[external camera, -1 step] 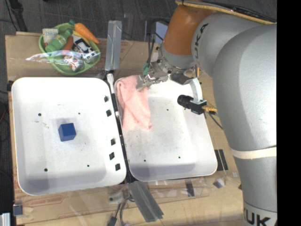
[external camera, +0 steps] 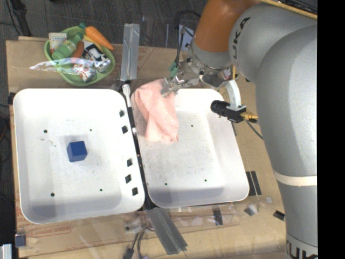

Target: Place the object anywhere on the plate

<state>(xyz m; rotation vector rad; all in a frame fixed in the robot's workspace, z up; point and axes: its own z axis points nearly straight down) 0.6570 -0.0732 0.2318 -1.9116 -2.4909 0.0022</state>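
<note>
A pink cloth lies crumpled in the far left corner of the right bin, draped against the wall between the two bins. My gripper hangs at the cloth's upper right edge, touching or just above it, below the arm's orange band. A small blue cube rests on the floor of the left bin, far from the gripper.
A green bowl holding toy vegetables and packets sits behind the left bin. A black cable plug juts over the right bin's far right edge. The grey arm covers the right side of the bench.
</note>
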